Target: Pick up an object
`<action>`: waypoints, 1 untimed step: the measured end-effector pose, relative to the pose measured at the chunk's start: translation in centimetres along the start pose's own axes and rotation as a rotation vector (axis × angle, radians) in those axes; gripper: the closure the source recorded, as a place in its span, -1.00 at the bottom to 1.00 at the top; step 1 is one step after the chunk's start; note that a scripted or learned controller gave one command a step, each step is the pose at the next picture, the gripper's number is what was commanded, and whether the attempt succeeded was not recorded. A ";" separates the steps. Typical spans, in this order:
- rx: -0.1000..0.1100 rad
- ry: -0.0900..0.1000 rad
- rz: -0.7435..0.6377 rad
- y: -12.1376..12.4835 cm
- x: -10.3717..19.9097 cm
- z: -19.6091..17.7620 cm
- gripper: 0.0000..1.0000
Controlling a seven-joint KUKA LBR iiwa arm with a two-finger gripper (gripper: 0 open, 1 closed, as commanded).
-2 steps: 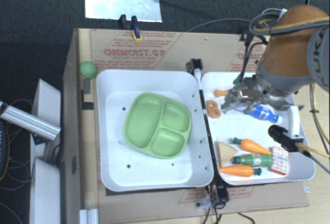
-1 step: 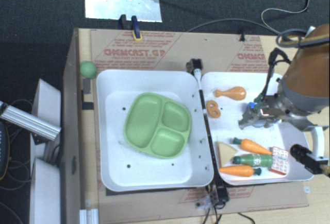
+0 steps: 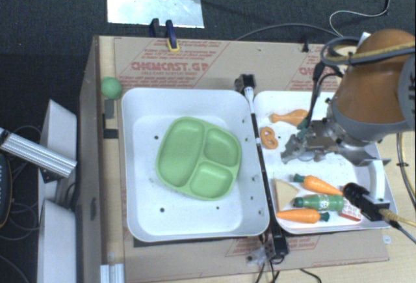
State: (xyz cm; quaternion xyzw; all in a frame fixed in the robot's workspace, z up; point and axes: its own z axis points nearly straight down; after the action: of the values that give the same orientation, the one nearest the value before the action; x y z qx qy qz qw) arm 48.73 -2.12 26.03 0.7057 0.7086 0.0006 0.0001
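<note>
We list two shallow white bins side by side. Left bin (image 3: 140, 210): one green three-compartment plastic tray (image 3: 198, 158), central. Right bin (image 3: 377, 174), with the grey two-finger gripper (image 3: 290, 153) at its middle: orange pretzel-shaped toy (image 3: 268, 138) at its 9 o'clock; tan toy drumstick (image 3: 289, 118) at 11; orange toy carrot (image 3: 318, 184) at 5; green toy bottle (image 3: 320, 202) below that carrot; second orange carrot (image 3: 300, 215) at the bin's 7 o'clock edge. We cannot tell the gripper's state. We see nothing between its fingers.
</note>
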 end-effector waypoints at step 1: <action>-0.001 -0.002 0.003 -0.1 -4.0 -1.2 1.00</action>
State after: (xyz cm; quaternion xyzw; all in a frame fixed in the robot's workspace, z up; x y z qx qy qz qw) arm 48.69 -6.13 27.20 0.7067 0.7075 0.0004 0.0010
